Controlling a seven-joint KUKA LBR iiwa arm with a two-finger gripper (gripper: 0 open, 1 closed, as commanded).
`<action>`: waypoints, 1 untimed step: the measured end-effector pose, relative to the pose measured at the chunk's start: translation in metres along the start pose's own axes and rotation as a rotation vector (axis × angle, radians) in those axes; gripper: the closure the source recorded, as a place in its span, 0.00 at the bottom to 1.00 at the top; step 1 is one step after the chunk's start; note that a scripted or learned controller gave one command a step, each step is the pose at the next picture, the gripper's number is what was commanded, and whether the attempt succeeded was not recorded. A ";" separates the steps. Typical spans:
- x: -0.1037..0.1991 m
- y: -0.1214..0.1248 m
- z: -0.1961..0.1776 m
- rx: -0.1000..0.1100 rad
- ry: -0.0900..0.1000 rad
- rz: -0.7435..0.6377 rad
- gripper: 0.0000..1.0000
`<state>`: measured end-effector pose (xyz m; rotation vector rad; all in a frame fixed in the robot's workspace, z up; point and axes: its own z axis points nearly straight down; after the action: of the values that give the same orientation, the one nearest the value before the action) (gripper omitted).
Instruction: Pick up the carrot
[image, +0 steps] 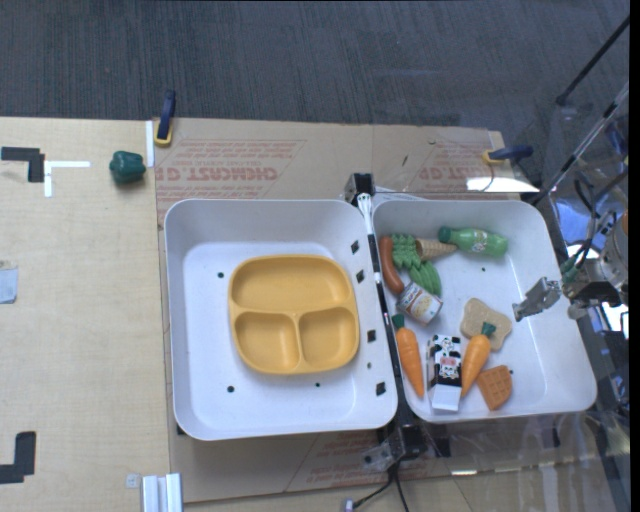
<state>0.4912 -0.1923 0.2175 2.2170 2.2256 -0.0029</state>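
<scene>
My end effector (538, 297) hung over the right edge of the right white bin (535, 225), and I could not tell how it was set; nothing showed in its grip. Just to its left lay a tan slice of toy bread (485, 319). Below that, an orange toy carrot (474, 361) leaned at a slant, its tip down toward a small black-and-white milk carton (446, 372), with an orange waffle-like piece (495, 386) just beside it on the right. A second orange carrot (409, 359) lay along the bin's left wall, below a small tin can (421, 303). Higher up sat a green leafy toy (410, 255), a reddish sausage (388, 264) and a green bottle (474, 240). The left white bin (200, 400) held a yellow compartment plate (294, 312). Well apart on the cardboard-covered table (80, 330), a dark green toy pepper (127, 167) rested.
</scene>
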 end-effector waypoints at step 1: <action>0.042 -0.012 0.126 -0.001 0.002 0.215 0.00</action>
<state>0.4787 -0.1502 0.0916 2.4438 1.9748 0.0000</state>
